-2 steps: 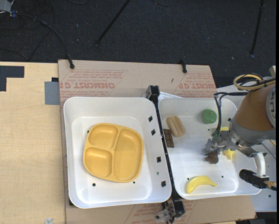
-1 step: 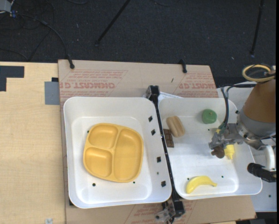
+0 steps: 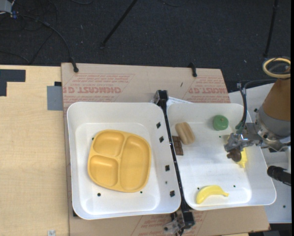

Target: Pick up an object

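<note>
Nearest me, at the front of the right bin (image 3: 265, 193), lies a yellow banana (image 3: 211, 193), curved and smooth, untouched. In the left bin (image 3: 78, 132) a yellow divided plate (image 3: 119, 160) sits flat, three compartments facing up.

Further back, at the right bin's right side, I see my gripper (image 3: 234, 151) low over the bin floor, just beside a small yellow piece (image 3: 243, 159). I cannot tell whether the gripper is parted or closed, and I see nothing clearly held in it. I judge the pick not yet done: every object rests on the bin floor.

Beyond, a tan block (image 3: 185, 132) lies near the divider between the bins, and a green ball (image 3: 220, 122), round and matte, sits toward the back. Cardboard lines the worktop (image 3: 23, 156) behind.
</note>
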